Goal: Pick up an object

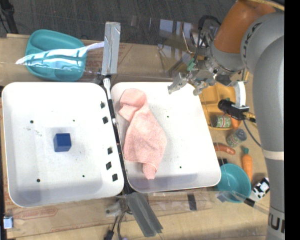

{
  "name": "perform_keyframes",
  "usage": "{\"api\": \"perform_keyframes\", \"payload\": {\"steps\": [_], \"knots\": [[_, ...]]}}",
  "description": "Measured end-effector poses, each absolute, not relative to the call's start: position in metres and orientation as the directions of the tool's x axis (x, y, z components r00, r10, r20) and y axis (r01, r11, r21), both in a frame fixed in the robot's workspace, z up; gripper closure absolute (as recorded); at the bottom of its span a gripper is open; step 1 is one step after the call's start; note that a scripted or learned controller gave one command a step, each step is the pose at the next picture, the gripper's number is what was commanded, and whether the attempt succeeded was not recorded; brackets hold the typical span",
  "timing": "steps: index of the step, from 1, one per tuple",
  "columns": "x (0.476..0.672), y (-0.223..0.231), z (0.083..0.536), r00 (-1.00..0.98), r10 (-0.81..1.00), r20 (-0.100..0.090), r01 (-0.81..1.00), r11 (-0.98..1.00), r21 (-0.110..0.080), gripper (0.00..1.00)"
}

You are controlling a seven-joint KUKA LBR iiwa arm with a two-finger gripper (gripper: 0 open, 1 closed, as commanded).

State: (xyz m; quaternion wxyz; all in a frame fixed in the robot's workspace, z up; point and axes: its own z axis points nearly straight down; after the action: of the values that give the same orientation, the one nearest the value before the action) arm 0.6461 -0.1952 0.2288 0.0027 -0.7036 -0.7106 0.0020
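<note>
Pink cloth in right bin, pincer spread above far rim

Pink cloth (141,132) lies crumpled in the right bin (200,149), along its left half, running from the far wall toward the near wall. Blue cube (62,142) sits alone in the left bin (19,109), left of centre, well apart from the cloth. Pincer (186,84) hangs over the far right corner of the right bin, fingers spread, nothing between them, apart from the cloth. Grey arm (267,84) with orange band enters from the right. On the surface (139,59) beyond the left bin: a teal scoop-shaped container (52,46). Right of the right bin: a teal bowl (233,180), a toy carrot (247,165), other small items too indistinct to identify.
</note>
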Motion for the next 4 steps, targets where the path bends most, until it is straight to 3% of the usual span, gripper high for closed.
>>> {"api": "perform_keyframes", "payload": {"steps": [1, 2, 3, 4], "knots": [[0.657, -0.134, 0.092, -0.134, 0.991, 0.0, 0.991, 0.134, -0.002, 0.0], [0.588, -0.165, 0.092, -0.111, 0.994, 0.0, 0.994, 0.111, -0.003, 0.0], [0.617, -0.093, 0.091, -0.23, 0.973, 0.001, 0.973, 0.23, -0.002, 0.0], [0.584, -0.121, 0.091, -0.277, 0.961, 0.002, 0.961, 0.277, -0.003, 0.0]]}}
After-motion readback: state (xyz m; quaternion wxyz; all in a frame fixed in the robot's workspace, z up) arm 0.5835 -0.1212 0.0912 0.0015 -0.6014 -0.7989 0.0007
